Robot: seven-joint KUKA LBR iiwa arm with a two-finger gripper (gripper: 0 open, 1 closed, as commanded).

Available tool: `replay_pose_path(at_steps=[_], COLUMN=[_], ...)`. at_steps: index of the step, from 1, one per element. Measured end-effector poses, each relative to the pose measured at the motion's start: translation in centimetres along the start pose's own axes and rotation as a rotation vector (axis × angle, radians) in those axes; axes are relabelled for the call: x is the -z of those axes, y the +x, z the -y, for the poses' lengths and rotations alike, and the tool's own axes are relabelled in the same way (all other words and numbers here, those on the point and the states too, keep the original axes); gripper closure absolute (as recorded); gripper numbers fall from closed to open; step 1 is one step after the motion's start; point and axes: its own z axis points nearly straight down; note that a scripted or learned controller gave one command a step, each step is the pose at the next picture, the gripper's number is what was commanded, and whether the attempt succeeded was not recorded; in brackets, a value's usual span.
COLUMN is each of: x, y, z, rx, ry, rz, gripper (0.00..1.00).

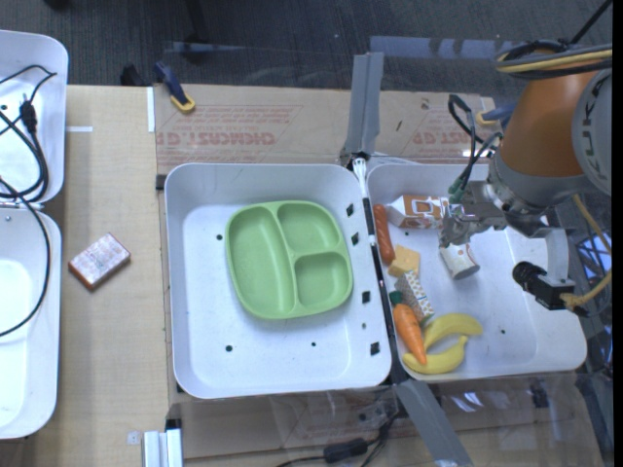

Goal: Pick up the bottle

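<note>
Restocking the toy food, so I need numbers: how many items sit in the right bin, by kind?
Bananas: 2
Carrot: 1
Hot dog: 1
Cheese wedge: 1
Carton: 1
Bottle: 1
Patterned stick: 1
Total: 8

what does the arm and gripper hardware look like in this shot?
The arm is grey with a broad orange band above the wrist. Yellow and black cables loop over its top, and a black cable hangs near the wrist. The gripper is bare grey metal, with a black module mounted lower right.
</note>
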Motion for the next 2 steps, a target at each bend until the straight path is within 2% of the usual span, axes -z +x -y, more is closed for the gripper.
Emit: replay_pose_path(at_steps=[1, 2], x=[0.0, 0.5], y=[0.0, -2.1], z=[0.0, 6.7], rx=[0.001, 0.359], ry=[0.000, -0.002], rz=[0.000, 0.000], gripper=[0.00, 0.00])
